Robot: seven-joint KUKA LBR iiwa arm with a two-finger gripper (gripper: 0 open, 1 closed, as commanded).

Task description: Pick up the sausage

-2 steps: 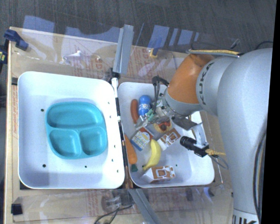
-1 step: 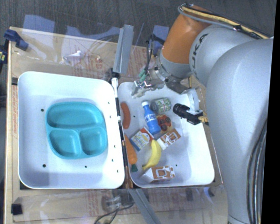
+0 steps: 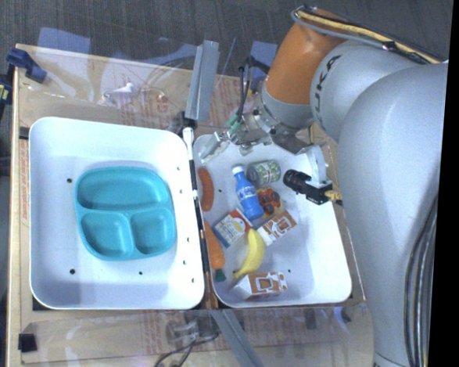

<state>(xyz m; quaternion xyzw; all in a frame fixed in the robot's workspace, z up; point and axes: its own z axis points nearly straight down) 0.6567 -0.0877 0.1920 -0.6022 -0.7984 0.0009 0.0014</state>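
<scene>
The sausage [image 3: 206, 187], reddish-brown and elongated, lies along the left wall of the right bin [image 3: 335, 261], in its upper half. My gripper [image 3: 231, 136] hangs over the bin's far left corner, a little above and to the right of the sausage's upper end. Nothing shows in its grasp. The grey arm with its orange band covers the bin's far right side.
Beside the sausage lie a blue bottle [image 3: 247, 194], a green can [image 3: 264, 172], a small red item [image 3: 268, 198], a banana [image 3: 250, 252], an orange carrot [image 3: 215, 249] and small cartons [image 3: 267, 283]. The left bin [image 3: 43, 268] holds a teal divided tray [image 3: 125, 212].
</scene>
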